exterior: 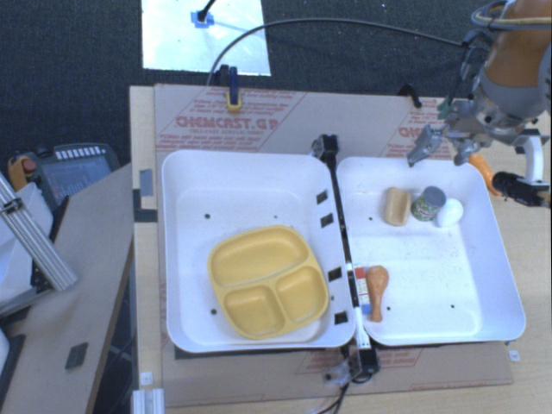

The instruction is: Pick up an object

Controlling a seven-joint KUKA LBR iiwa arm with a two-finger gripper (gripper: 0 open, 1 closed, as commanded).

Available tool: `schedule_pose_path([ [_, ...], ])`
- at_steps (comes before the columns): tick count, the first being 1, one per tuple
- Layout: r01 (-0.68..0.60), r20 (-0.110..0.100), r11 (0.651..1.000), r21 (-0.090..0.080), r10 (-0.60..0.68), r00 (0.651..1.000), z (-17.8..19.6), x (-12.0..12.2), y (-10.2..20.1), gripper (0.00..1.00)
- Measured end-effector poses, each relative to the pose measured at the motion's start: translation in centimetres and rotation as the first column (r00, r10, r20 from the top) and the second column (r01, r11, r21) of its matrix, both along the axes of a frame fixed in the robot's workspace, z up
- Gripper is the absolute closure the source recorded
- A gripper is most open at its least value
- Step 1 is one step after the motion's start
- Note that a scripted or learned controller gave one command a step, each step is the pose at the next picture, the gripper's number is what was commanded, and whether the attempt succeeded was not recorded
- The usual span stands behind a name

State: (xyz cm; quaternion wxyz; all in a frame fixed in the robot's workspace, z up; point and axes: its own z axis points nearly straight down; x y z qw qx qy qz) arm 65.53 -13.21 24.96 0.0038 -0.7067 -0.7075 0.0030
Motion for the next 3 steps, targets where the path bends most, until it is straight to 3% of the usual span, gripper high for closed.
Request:
schedule_pose_path([
  [1, -0.002, 0.011, 1.0, -0.002, 0.002, 1.0, 0.7, 0.2, 0.0, 0.0],
  [3, 0.0, 0.008, 1.0, -0.001, 0.0, 1.0, -9.2, 0.5, 0.2, 0.0],
])
